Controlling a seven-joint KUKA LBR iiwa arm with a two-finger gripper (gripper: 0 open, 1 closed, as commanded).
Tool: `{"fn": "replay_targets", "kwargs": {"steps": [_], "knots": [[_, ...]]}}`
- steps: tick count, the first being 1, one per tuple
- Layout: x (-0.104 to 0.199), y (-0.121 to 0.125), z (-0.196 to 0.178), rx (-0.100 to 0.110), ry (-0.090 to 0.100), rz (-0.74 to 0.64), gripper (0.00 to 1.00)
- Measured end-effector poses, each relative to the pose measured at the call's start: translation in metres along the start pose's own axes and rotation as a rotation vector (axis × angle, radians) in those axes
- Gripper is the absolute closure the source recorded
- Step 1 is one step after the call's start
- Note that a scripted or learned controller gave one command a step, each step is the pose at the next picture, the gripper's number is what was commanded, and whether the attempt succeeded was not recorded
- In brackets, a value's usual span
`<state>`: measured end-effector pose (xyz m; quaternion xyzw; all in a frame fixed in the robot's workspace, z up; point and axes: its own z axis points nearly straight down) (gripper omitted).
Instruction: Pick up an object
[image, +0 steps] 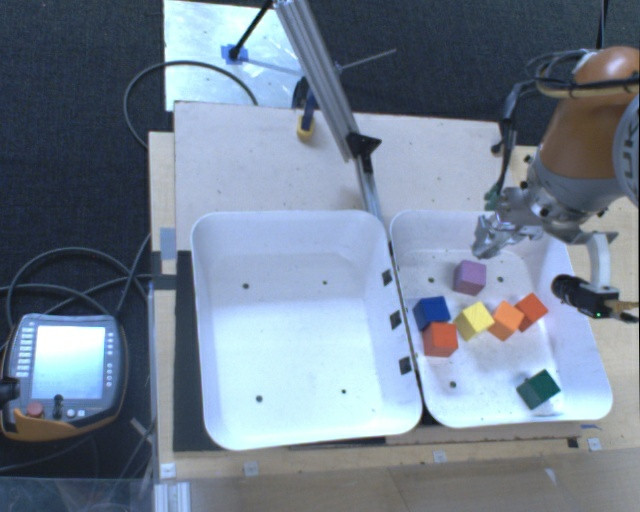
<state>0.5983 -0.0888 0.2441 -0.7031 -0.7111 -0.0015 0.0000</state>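
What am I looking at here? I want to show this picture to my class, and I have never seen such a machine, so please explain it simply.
This is one picture from a camera fixed above a workbench, looking down at a slant. The grey and orange shape at the upper right is a robot arm, moved by a program. At its lower end is its pincer, the part meant to grasp things; it hangs above the far end of the right bin, close to the purple block. No block shows between its fingers, so nothing is held.

Two shallow white bins sit side by side. The left bin is beside the right bin, which holds little blocks: the purple one, a blue block, a red block, a yellow block, two orange blocks and a green block. The screen device at the far left lies off the bench.
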Motion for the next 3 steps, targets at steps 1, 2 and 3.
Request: {"fn": "replay_targets", "kwargs": {"steps": [1,2,3], "knots": [[0.052,-0.015,0.0,0.001,0.0,0.0,1.0],[0.1,-0.012,0.01,0.002,0.0,0.001,1.0],[0.156,-0.019,0.021,0.002,0.001,0.0,1.0]]}}
